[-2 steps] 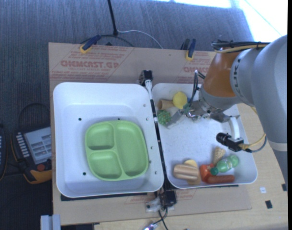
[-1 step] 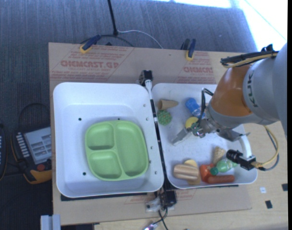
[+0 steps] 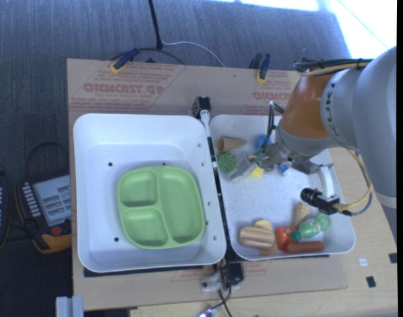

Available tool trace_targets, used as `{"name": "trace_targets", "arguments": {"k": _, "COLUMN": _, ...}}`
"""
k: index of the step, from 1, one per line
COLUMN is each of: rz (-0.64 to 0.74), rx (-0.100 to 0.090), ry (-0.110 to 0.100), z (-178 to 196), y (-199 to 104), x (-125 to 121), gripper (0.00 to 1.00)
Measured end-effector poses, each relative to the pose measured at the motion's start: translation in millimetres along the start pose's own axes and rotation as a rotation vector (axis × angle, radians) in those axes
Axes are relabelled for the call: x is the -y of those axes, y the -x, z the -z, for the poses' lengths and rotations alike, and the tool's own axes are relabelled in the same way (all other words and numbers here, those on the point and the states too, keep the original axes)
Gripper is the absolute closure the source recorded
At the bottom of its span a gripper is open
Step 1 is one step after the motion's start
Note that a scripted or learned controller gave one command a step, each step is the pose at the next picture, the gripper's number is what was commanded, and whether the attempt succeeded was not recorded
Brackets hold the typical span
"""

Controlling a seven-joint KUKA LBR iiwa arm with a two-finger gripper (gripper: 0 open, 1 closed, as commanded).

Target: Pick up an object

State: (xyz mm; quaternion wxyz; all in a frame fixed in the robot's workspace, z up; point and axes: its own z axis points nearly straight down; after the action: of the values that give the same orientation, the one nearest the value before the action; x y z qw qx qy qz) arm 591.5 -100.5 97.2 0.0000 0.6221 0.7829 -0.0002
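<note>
My gripper [image 3: 265,156] is low over the back part of the right bin [image 3: 340,243], among a cluster of small toys. Right around it lie a blue piece [image 3: 261,140], a yellow piece [image 3: 256,172], a grey piece [image 3: 242,169] and another small blue piece [image 3: 283,170]. The wrist hides what is directly under it. To its left sit a green broccoli-like toy [image 3: 226,159] and a tan cone [image 3: 232,144]. At the bin's front lie a bread roll [image 3: 256,235], an orange-red toy [image 3: 284,236], a red sausage [image 3: 304,247], a green bottle [image 3: 314,226] and a waffle cone [image 3: 300,211].
The left bin [image 3: 96,144] holds a green divided plate [image 3: 162,205]. The arm's orange band and grey body [image 3: 360,111] cover the right bin's back right corner. A black cable part [image 3: 317,199] hangs over the right bin's right side. Clamps grip the board's back edge.
</note>
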Motion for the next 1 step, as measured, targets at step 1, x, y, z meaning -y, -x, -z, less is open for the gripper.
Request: {"name": "trace_targets", "arguments": {"k": 1, "rz": -0.001, "rx": 0.0, "ry": 0.0, "z": -0.3, "y": 0.2, "x": 0.3, "gripper": 0.0}}
